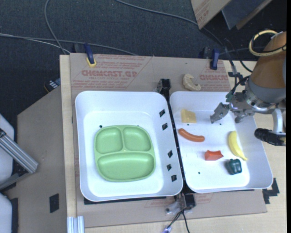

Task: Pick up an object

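Five small items in right white bin (254, 182): yellow cheese-like wedge (188, 116), orange sausage (191, 135), red chunk (213, 155), yellow banana (237, 145), dark green block (234, 166). I see gripper (228, 114) at bin's 12 o'clock, fingers spread, holding nothing. Green divided plastic plate (124, 152) sits in left bin (86, 109).

Arm (273, 63) cut off by right edge. Dark green object (234, 166) in right bin (259, 182) too small to identify. Cardboard box (213, 9) cropped at top.

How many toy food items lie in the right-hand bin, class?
5: a yellow cheese wedge at upper left, a sausage below it, a red piece lower centre, a banana at right, and a green item beneath the banana. None seems hidden.
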`<state>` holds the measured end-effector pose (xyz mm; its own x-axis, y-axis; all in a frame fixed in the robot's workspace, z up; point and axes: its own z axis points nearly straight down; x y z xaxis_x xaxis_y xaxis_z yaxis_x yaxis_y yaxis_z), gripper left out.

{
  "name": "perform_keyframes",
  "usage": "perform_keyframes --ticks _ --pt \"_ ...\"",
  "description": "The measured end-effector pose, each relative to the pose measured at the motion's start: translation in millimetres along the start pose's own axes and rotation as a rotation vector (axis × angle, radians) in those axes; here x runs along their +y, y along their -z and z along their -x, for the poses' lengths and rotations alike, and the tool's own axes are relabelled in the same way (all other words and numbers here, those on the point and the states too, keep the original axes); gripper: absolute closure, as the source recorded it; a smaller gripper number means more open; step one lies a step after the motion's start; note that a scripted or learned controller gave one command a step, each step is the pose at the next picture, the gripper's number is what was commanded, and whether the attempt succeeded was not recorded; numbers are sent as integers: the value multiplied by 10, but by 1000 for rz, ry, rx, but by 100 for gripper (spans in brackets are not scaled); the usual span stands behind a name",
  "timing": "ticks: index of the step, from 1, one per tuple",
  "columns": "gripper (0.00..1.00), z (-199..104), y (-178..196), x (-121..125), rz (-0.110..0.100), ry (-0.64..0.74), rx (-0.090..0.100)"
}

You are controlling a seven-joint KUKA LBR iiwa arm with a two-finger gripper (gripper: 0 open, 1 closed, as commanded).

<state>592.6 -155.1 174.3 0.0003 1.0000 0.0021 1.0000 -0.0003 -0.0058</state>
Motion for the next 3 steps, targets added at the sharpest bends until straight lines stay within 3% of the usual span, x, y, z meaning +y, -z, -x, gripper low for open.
perform_keyframes --ticks 1,2,3 --pt "0 -79 -578 39 1 1 0" --pt "100 -75 -439 49 6 0 -1" --pt "100 -154 177 49 13 2 -3"
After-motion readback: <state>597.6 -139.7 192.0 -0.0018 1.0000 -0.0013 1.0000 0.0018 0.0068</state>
